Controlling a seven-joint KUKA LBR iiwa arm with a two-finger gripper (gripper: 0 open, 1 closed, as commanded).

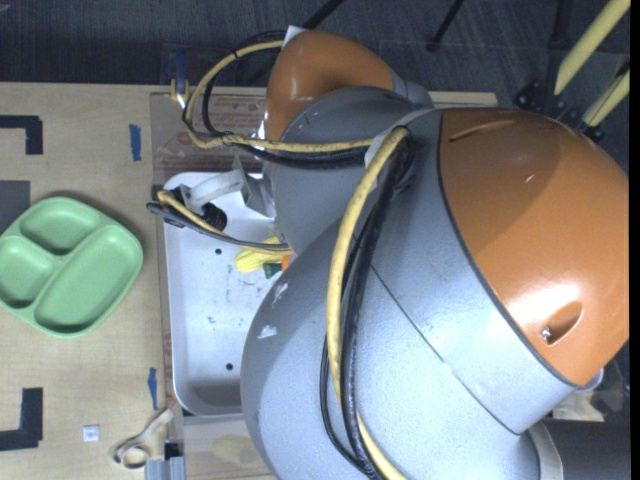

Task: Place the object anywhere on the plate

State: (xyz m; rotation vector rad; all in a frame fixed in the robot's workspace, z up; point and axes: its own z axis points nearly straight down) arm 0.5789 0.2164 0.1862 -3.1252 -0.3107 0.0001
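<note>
One grey and orange KUKA arm (pixel 450 298) is seen above one shallow white bin (pixel 195 358); the gripper's state cannot be told. One green three-compartment plastic plate (pixel 68 265) lies left of the bin. One small yellow object (pixel 258 261) (probably light; shape unclear, grasp point undecided) lies inside the bin.

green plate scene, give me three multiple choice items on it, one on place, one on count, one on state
1. Where does the green plate lie?
A. inside the white bin
B. on the wooden bench left of the bin
C. on top of the arm

2. How many compartments does the plate have?
A. one
B. three
C. five

3. What do the compartments hold?
A. nothing
B. a yellow object
C. cables

Answers: 1 B, it rests on the bench left of the white bin. 2 B, ridges split it into three. 3 A, all three show bare green.
</note>
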